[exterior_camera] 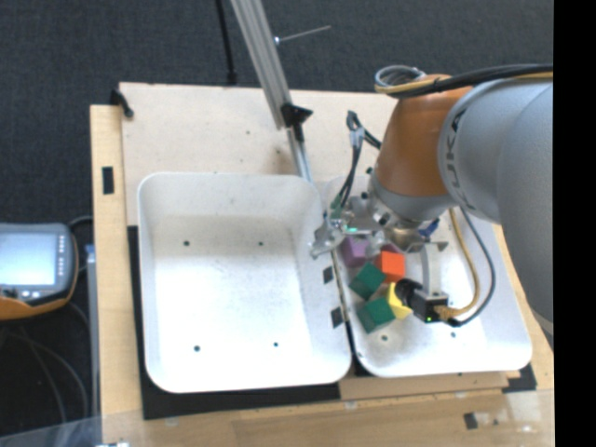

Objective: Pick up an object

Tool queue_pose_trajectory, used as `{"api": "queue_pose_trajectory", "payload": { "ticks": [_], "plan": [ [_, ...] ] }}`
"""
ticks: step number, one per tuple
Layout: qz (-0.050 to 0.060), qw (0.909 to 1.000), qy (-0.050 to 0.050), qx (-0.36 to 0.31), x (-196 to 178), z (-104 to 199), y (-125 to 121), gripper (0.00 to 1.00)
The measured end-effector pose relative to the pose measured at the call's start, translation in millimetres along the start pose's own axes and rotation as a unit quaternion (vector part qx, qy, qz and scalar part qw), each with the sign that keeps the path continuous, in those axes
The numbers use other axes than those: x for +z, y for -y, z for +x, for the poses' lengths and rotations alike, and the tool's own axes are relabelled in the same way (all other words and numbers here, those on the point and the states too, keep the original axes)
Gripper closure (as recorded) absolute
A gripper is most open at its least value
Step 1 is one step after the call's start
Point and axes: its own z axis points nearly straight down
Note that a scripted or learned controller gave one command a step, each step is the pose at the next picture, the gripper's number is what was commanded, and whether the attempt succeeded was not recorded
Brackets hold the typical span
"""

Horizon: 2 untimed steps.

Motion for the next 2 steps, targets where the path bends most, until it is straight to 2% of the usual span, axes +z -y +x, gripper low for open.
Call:
{"api": "queue_pose_trajectory", "payload": {
  "ticks": [2],
  "plan": [
    [-0.001, 1.0, 0.0, 0.002, 0.0, -0.7, -0.1, 0.0]
  ]
}}
